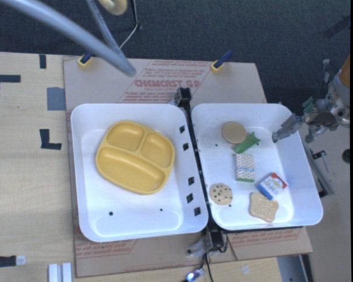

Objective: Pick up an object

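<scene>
Altogether six items in right bin [294, 157]

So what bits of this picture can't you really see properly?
- The tool at the right bin's edge: too small and blurry to judge.
- The arm: cut off by the right edge.
- The print on the small blue and red packet: too tiny to read.
- The green thing: partly tucked beside the round tan piece.

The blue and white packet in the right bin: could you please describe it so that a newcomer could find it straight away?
Start at the right bin, the one without the yellow divided plate. Near its front right corner lies the small blue and white packet, just above the tan toast-shaped piece. It is the only blue item there, with a red edge.
</scene>
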You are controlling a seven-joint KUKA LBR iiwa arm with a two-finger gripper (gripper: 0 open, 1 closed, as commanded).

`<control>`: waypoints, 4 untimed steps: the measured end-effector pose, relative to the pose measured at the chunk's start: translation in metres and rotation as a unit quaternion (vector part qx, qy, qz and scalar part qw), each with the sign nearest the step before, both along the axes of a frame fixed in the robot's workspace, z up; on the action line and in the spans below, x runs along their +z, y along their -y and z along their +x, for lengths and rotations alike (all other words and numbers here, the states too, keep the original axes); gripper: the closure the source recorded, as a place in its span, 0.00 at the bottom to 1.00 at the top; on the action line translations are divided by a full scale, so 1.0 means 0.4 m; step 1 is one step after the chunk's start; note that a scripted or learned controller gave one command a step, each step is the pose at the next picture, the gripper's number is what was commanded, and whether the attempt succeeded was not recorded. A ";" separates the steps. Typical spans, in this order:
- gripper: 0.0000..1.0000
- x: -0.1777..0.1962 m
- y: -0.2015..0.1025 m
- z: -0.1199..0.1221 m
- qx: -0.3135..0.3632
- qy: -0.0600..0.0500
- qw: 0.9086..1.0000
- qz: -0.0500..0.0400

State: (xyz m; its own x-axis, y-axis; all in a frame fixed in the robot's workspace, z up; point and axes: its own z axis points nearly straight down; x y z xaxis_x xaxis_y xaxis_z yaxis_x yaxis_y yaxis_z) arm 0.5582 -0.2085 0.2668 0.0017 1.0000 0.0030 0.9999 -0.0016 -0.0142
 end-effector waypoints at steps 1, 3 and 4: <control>0.00 0.013 -0.001 0.005 0.002 0.004 1.000 -0.001; 0.00 -0.282 0.030 0.005 0.001 0.002 1.000 -0.001; 0.00 -0.401 0.022 -0.007 0.001 0.002 1.000 0.000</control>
State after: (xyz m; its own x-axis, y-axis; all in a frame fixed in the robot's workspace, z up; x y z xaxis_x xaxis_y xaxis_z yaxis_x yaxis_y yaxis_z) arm 0.5555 -0.2174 0.1065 -0.0013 1.0000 0.0025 0.9999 0.0014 -0.0107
